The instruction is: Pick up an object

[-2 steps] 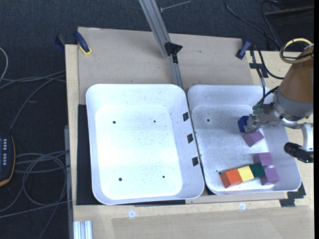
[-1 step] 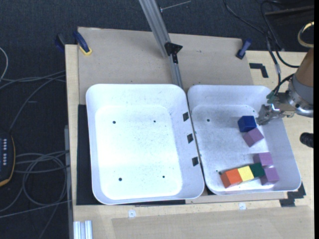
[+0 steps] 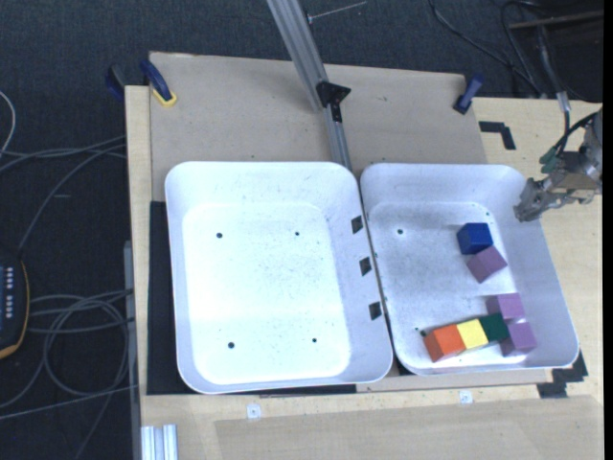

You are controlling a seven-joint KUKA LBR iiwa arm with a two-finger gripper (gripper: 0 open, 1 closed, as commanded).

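The right bin (image 3: pixel 421 185) holds several blocks. A blue cube (image 3: pixel 474 238) lies right of centre, and a purple cube (image 3: pixel 487 264) touches its near side. Along the front wall an orange block (image 3: pixel 443 341), a yellow block (image 3: pixel 471 333) and a green block (image 3: pixel 494 329) form a row. Two purple blocks (image 3: pixel 508 305) (image 3: pixel 522 336) sit at the row's right end. My gripper (image 3: pixel 533 205) hangs over the bin's right rim, up and to the right of the blue cube and apart from it. Nothing shows in its grasp.
The left bin (image 3: pixel 192 185) stands beside the right one, with black clips (image 3: pixel 365 265) joining them. A slanted metal pole (image 3: pixel 302 46) crosses the bench at the back. Blue clamps (image 3: pixel 158 82) (image 3: pixel 467 92) grip the board's far corners. Cables (image 3: pixel 57 218) lie on the floor at left.
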